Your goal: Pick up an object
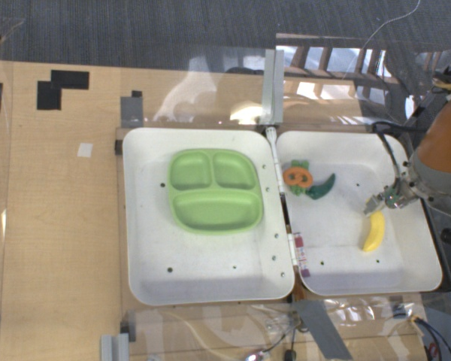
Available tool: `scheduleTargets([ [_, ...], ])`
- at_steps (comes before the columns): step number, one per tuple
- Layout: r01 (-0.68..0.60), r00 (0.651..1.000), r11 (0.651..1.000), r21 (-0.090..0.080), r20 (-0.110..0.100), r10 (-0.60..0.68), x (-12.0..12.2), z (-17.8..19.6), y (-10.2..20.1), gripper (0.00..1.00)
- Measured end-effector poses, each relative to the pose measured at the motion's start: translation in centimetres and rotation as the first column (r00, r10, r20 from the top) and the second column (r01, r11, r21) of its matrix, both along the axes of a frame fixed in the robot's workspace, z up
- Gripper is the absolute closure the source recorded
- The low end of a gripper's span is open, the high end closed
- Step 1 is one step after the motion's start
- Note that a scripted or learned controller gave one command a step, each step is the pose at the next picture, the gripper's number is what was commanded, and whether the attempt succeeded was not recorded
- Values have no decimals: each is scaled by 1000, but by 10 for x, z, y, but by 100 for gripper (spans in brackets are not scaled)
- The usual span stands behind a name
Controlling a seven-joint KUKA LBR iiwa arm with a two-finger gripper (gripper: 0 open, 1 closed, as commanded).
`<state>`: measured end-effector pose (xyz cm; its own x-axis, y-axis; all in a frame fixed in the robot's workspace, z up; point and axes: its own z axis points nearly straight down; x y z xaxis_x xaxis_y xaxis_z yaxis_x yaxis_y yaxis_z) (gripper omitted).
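Bench (52, 201): light wood, carries two shallow white bins side by side. Left bin (146, 269) holds a green divided plate (214, 190), three compartments, sitting flat roughly mid-bin, slightly toward the far side. Right bin (338, 265) holds the small stuff. Arm (440, 153) comes in from the right, orange band visible over the bin's right edge, grey wrist below it. Gripper (382, 200) sits low over the right half of the right bin, fingers pointing left. Finger spacing: too small and cluttered to read, so open-or-closed is a cannot-tell; nothing visibly clamped between them. Yellow banana (373, 232) lies in the right bin just on the near side of the gripper tip, long axis running near-far, its far end close to the fingers; contact unclear. Dark green pepper-like piece (322, 186) lies at the far-left part of the right bin, touching or just beside an orange-and-green toy (297, 175) right by the divider between bins.
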<state>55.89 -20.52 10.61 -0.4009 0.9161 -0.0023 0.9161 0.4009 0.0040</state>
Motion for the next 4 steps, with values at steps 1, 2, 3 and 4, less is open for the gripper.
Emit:
scheduleTargets([
  [1,104,995,995,0,6,-104,85,-17,32,100],
  [2,121,993,993,1,6,-121,112,89,99,100],
  [3,-13,1000,1000,-1,4,13,112,143,79,100],
  [4,-300,954,954,-2,3,300,84,150,133,100],
])
